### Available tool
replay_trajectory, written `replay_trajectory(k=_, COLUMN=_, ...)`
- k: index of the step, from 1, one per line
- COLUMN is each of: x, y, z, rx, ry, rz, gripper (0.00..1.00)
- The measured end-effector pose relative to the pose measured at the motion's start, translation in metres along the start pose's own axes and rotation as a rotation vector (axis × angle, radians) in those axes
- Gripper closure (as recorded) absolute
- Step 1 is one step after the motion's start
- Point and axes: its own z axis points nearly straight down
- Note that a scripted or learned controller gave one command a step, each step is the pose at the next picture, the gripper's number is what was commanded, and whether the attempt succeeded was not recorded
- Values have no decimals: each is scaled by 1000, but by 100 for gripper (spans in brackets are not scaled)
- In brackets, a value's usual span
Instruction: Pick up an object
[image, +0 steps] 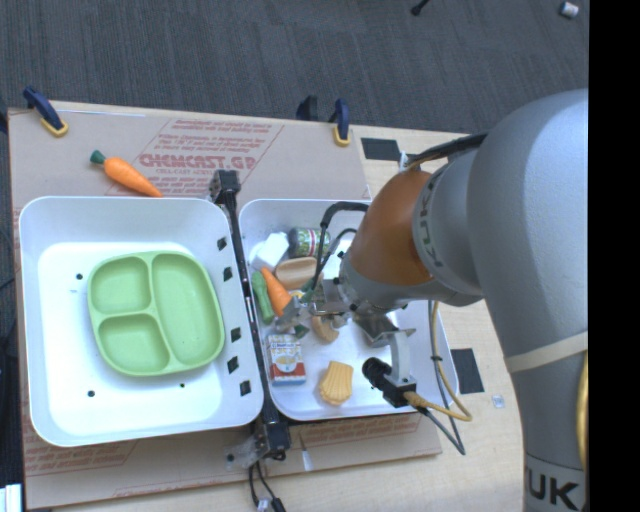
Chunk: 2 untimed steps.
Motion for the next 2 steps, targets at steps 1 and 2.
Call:
replay_trajectory(k=1, x=-1, y=0, z=-10, rx=2, ry=-1, rz=-4, gripper=100)
replay_trajectory(k=2, x=56, y=-40, z=-100, rx=-1, ry=0, rz=0, gripper=100)
